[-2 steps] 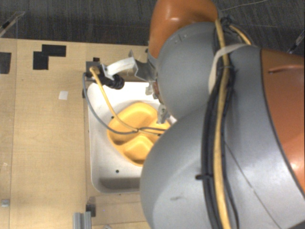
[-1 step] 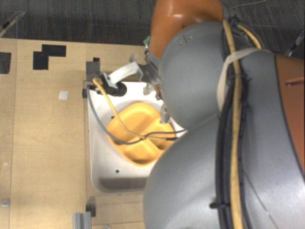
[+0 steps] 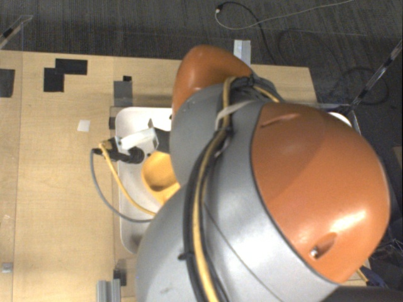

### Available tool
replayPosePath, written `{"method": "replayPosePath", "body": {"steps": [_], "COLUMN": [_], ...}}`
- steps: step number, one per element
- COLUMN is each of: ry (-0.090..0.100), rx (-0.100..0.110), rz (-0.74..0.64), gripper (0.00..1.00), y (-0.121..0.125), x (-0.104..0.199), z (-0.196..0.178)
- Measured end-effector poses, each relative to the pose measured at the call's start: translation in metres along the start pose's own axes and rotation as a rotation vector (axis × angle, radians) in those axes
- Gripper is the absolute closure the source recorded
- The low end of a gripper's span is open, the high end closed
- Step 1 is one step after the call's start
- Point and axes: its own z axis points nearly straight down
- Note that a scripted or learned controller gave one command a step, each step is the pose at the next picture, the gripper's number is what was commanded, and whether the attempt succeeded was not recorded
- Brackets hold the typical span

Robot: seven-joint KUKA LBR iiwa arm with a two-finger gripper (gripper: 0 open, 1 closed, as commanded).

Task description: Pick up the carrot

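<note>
Wooden bench holds a white bin (image 3: 129,121), largely hidden beneath the arm (image 3: 264,200). Something orange-yellow (image 3: 158,172), possibly the carrot, lies toward nine o'clock, apparently unlifted; the gripper's state I cannot tell.

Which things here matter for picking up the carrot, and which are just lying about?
For the job:
- grey arm with orange band
- shallow white bin, partly covered by the arm
- orange-yellow rounded object in the bin, possibly the carrot; cannot confirm

Lying about:
- black squares on the wooden bench
- black cable on the floor
</note>
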Motion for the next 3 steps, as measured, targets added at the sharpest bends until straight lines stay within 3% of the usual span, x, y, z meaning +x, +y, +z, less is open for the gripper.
{"method": "replayPosePath", "body": {"steps": [1,2,3], "ry": [0.000,0.000,0.001], "rx": [0.000,0.000,0.000], "rz": [-0.081,-0.102,-0.110], "gripper": [0.00,0.00,1.00], "y": [0.059,0.056,0.055], "x": [-0.061,-0.049,-0.048], "z": [-0.052,-0.052,-0.063]}}
